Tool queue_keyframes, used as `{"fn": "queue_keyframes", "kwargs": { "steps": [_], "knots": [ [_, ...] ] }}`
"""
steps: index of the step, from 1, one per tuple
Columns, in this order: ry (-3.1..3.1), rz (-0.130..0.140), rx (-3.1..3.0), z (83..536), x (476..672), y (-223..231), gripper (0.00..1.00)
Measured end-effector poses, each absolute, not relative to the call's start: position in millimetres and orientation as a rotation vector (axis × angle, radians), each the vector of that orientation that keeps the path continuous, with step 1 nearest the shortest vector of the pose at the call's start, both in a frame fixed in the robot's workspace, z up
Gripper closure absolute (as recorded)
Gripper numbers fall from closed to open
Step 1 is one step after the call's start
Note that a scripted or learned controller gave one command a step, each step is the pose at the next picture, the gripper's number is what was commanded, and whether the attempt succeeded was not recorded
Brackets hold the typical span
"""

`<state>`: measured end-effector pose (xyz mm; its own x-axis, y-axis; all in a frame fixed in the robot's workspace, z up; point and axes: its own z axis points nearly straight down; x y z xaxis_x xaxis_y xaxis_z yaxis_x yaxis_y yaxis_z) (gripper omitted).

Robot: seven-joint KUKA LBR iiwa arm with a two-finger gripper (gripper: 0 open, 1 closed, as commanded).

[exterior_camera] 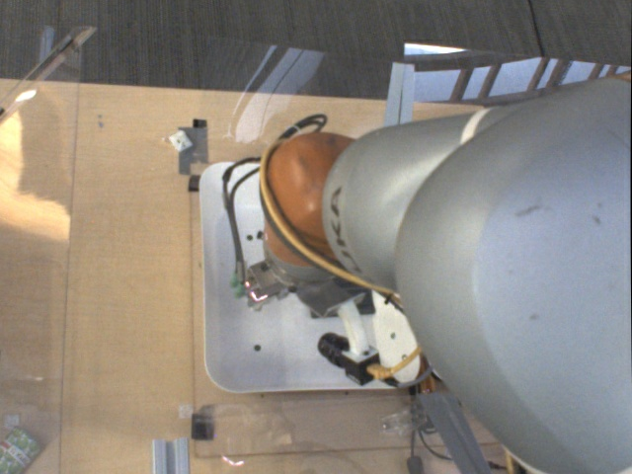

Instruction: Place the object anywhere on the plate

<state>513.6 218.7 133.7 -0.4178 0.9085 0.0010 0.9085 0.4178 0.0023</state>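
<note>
Arm (474,255) over white bin (222,354)

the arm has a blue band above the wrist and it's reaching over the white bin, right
Not quite: the band is orange, not blue, as the camera view shows. The rest stands: the arm reaches over the white bin.

1. The arm (494,255) is smooth grey, with an orange band (301,196) above the wrist.
2. The bin (222,354) is plain white.
3. The bench (109,265) is pale tan wood.
4. The cables (235,215) are black, and one is yellow.
5. The floor (247,18) is dark grey with a fine ribbed weave.
</note>
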Motion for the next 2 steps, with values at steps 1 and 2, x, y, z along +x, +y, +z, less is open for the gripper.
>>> {"fn": "queue_keyframes", "kwargs": {
  "steps": [1, 2],
  "knots": [
    [3.01, 0.008, 0.881, 169.9, 545.1, 195.4, 1.0],
    [2.945, 0.008, 1.072, 243.5, 647.7, 187.2, 1.0]
  ]
}}
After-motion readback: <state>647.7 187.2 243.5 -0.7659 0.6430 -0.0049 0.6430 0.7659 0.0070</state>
